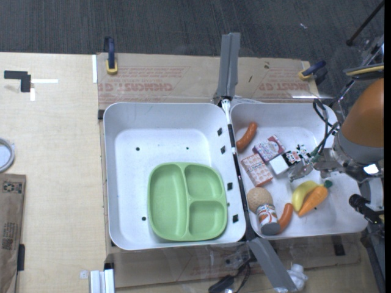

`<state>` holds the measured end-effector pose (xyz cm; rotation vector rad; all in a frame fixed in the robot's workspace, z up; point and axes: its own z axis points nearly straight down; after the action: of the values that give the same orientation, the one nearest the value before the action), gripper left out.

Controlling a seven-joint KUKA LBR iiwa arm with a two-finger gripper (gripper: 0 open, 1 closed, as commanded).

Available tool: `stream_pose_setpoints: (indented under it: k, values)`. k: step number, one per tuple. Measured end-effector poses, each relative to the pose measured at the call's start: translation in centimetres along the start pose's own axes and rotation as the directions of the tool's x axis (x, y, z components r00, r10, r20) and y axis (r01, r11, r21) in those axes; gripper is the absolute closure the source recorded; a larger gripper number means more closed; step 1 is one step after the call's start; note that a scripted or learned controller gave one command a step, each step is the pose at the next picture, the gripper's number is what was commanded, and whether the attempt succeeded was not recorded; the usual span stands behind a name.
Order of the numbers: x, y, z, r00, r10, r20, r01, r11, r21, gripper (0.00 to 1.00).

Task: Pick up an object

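Gripper point(303, 171) of the grey arm, lowered into the right bin point(317, 227) from its right edge; whether it is open or closed cannot be told. It sits just above a yellow banana-like toy point(302, 192), with an orange carrot point(315, 199) lying across that toy's right side, both near the bin's right edge. Left of the gripper, touching or nearly so, a small white packet point(280, 164) and a red-and-white printed card point(267, 148); a larger red-patterned card point(256, 169) lies flat beside them toward the bin's left wall. A sausage point(245, 136) rests slantwise near the far left corner. Near the front left corner: a tan round ball point(259, 197), a small can with a red label point(267, 218) just in front of it, and a second sausage point(285, 216) leaning against the can. The left bin point(122, 163) holds a green three-compartment plate point(186, 201), set toward its front right corner.
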<state>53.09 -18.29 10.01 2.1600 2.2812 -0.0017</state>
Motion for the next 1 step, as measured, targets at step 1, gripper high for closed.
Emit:
stream_pose_setpoints:
  k: [1]
  values:
    - [1.37, 2.81, 0.88, 1.0, 0.006, 0.0, -0.006, 1.0, 0.0, 0.0]
